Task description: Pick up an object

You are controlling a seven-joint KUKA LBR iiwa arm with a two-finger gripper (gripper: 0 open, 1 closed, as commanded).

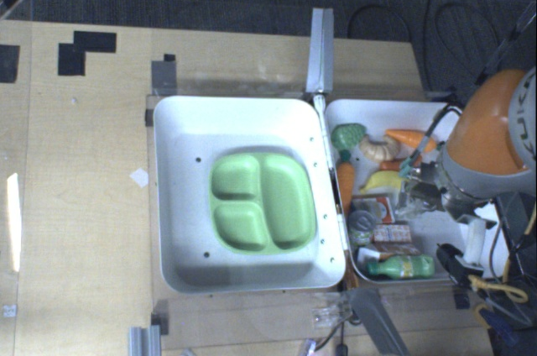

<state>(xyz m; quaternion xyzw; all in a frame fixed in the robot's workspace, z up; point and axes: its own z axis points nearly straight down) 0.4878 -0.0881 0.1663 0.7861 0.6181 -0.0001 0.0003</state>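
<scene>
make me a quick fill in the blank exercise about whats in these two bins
1. The left bin holds a divided tray whose colour is ____.
2. That tray has ____ compartments.
3. The green bottle lies at the near end of the ____ bin.
4. The arm's band above the wrist is coloured ____.

Missing words: green; three; right; orange
</scene>
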